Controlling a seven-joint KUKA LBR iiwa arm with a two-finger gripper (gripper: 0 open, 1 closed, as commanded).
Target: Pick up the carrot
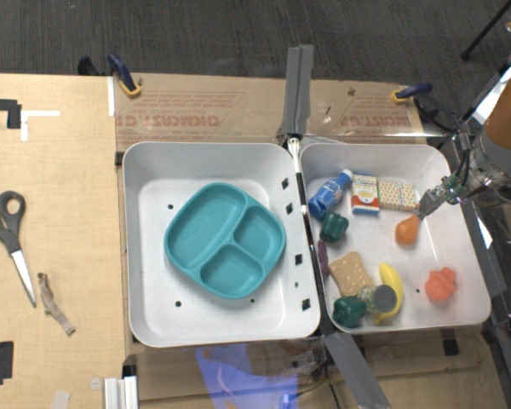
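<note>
Just beside pincer (432, 201), rounded carrot (406, 231)

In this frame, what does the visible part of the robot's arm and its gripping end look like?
At the right edge, the arm shows a curved orange band over a grey body. A slim grey metal gripper extends from it over the shallow white right-hand bin, with thin dark cables running beside the wrist.

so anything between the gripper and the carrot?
Nothing: in the camera view the gripper sits right at the top of the small orange carrot in the right white bin.
</note>
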